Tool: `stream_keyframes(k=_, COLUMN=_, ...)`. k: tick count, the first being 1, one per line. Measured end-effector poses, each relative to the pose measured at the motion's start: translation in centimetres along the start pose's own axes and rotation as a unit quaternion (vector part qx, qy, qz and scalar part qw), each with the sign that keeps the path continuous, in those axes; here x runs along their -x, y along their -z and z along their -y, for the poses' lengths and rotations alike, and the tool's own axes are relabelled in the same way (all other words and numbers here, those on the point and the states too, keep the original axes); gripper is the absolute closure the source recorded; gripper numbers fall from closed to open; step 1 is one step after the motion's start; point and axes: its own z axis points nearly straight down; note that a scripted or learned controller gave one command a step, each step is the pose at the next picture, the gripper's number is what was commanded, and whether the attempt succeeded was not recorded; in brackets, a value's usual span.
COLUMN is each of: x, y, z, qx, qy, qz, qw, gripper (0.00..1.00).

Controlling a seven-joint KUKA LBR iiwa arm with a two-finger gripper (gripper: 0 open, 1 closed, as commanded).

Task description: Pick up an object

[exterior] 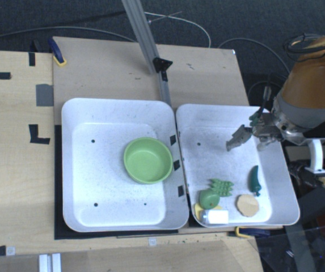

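You see a pale wooden bench point(15, 152) on a dark floor carrying two white bins: the left bin point(83, 152) holds a green bowl point(147, 161). In the right bin point(207, 135), the gripper point(243, 136) hangs above bare floor, its fingers apart and holding nothing, while a green toy point(214, 192), teal piece point(255, 179) and tan disc point(247, 205) lie near the front edge.

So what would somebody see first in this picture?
Probably the green bowl, sitting alone in the left bin. Next, the arm's end effector over the right bin, above small toys bunched at its near edge: a green toy, a tan disc and a teal piece.
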Motion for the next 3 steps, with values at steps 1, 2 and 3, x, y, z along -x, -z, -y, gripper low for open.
stream_keyframes(k=1, x=0.0, y=0.0, z=0.0, qx=0.0, qy=0.0, qz=0.0, qw=1.0, gripper=0.0)
stream_keyframes(k=2, x=-0.2, y=-4.6, z=0.8, qx=-0.002, qy=-0.001, qz=0.0, qw=1.0, gripper=0.0)
stream_keyframes(k=3, x=0.4, y=-10.5, z=0.3, qx=-0.003, qy=-0.001, qz=0.0, qw=1.0, gripper=0.0)
